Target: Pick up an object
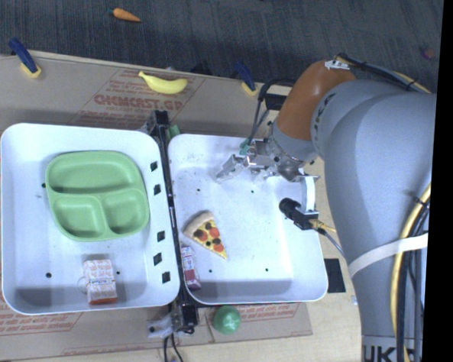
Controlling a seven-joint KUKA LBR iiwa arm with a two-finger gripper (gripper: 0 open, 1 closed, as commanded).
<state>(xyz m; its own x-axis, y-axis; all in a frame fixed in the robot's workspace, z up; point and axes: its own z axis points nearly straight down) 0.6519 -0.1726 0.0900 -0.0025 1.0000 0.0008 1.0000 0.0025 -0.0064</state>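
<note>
Gripper [229, 170] is low over the far part of the right bin [297, 284], fingers spread apart with nothing between them. Nearest candidate is the pizza slice [207, 234], lying flat on the bin floor toward the left wall, well apart from the gripper on its near side. Judged a light, rigid plastic toy, thin and smooth, so prone to sliding. Best hold looks to be across the thicker crust edge. Left bin [11, 201] holds a green tray [95, 194] and a small packet [99, 279].
</note>
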